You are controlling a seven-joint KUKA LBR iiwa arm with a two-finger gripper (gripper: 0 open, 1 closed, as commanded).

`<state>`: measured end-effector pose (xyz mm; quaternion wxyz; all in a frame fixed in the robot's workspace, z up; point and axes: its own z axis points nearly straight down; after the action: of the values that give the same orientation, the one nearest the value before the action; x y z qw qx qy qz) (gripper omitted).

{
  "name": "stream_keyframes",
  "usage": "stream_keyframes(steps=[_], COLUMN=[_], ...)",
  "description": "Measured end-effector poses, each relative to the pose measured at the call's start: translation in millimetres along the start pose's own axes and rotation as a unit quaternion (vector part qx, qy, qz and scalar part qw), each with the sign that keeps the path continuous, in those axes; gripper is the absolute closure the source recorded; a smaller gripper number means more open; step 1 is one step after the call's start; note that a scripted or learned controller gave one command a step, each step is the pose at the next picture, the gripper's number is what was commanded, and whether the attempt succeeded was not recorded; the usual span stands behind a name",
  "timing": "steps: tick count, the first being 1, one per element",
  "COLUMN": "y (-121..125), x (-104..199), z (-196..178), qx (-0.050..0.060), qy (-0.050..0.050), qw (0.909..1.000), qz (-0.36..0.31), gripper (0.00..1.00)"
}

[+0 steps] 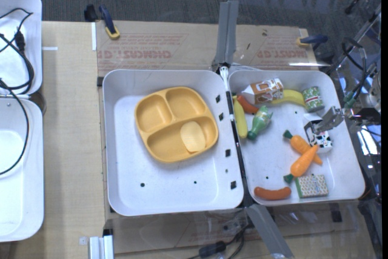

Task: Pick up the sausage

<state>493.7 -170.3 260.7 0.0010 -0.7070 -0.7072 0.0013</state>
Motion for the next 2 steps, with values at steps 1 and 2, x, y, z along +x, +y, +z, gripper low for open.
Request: stream_keyframes(steps=[1,2], y=[-13,16], x=[18,1], z=[31,21], qx=[-0.001,-0.002], qy=[0.000,-0.001], qw=[0.9983,0.9935], qz=[-0.059,-0.114], gripper=[0.00,0.00])
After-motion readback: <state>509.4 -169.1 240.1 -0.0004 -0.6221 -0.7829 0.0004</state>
